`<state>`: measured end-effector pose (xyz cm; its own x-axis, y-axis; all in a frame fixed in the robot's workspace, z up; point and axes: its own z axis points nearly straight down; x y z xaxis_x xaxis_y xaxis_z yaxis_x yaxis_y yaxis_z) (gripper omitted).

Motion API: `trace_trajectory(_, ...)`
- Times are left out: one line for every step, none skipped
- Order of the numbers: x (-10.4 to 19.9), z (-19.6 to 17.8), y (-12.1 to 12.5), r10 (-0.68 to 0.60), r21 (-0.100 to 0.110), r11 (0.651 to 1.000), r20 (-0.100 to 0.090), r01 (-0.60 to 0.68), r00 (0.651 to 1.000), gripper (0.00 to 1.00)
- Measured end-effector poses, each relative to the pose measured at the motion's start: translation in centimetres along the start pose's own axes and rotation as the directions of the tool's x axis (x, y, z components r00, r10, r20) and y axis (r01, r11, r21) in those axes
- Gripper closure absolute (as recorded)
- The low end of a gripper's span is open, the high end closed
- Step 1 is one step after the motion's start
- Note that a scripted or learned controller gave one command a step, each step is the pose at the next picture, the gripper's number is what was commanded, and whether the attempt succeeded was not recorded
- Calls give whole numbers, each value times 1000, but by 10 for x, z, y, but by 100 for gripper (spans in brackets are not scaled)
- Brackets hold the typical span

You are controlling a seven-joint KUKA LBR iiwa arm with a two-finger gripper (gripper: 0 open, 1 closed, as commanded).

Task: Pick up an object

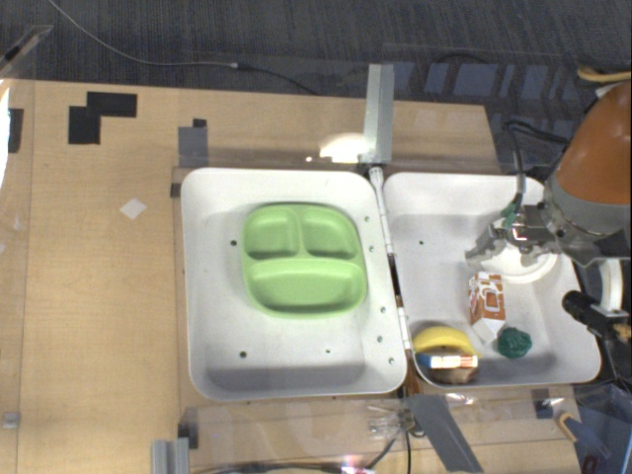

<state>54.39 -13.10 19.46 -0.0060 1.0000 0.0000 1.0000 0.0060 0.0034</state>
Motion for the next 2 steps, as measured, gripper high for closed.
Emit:
trace_trajectory(-22,106,-15,5,-9,1000,2,-5,1000,0)
trace_trajectory(18,106,-13,215,-11,977,1,-215,977,0)
